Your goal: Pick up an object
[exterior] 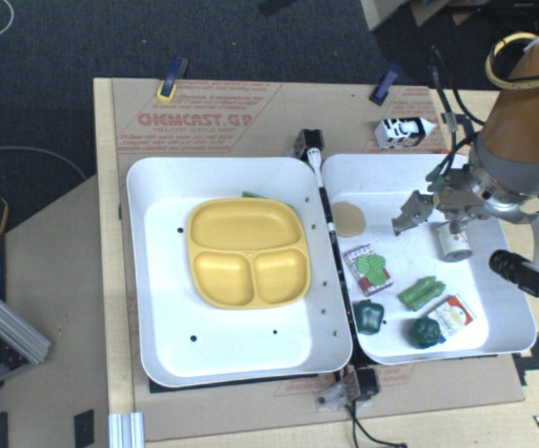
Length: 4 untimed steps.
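- Yellow plate (247, 252) with three sections lies in the left bin (158, 278), near its middle; a sliver of something green (254, 195) peeks out from behind its far edge.
- Grey and orange arm (521, 119) reaches in from the right and hangs over the right bin (381, 180).
- Its gripper (417, 215) points toward the left side of that bin. One dark finger shows, but whether the hand is wide or narrow I cannot tell, and nothing is seen held in it.
- Below the wrist, a small silver can (453, 243) is in the right bin, near the gripper.
- A tan round disc (348, 218) lies near the bin's left wall, left of the gripper.
- Closer to the camera: a packet with red print and a green patch (368, 270), a green pea pod (421, 292), a dark green pepper (369, 316), a dark green round lump (425, 332) and a white and red packet (452, 315) just beside that lump.
- A black and white toy (404, 132) sits on the board (204, 119) behind the right bin.
- Two clips, one blue and yellow (170, 81) and one blue (385, 85), grip the board's far edge.
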{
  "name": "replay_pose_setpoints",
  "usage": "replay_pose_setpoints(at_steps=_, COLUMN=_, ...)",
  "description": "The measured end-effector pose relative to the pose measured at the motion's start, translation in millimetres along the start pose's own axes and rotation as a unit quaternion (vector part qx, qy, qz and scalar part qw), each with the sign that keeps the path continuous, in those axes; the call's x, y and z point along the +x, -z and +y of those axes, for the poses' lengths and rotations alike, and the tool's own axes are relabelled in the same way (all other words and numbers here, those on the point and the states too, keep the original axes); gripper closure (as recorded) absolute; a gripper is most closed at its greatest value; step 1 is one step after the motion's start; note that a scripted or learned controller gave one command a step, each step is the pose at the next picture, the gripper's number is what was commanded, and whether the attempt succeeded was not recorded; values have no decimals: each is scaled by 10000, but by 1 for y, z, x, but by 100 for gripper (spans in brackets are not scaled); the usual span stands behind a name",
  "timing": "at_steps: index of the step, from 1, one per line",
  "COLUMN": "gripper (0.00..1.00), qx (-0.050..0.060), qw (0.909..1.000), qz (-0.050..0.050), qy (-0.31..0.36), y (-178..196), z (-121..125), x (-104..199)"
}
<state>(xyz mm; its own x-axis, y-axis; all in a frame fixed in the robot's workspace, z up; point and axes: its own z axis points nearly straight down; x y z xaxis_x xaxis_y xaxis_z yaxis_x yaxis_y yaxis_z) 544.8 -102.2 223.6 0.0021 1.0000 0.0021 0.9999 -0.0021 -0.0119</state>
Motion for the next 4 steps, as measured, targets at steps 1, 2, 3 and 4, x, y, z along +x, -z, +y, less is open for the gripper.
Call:
replay_pose_setpoints(at_steps=1, gripper=0, qx=-57, qw=10000, qz=-7, qy=11, y=6, z=2, x=0)
replay_pose_setpoints(at_steps=2, gripper=0, qx=-15, qw=10000, qz=1, qy=4, y=-52, z=-8, x=-1)
replay_pose_setpoints(at_steps=3, gripper=0, qx=-12, qw=10000, qz=5, qy=8, y=-114, z=-12, x=4)
replay_pose_setpoints(at_steps=4, gripper=0, qx=-82, qw=10000, qz=22, qy=16, y=-134, z=-8, x=7)
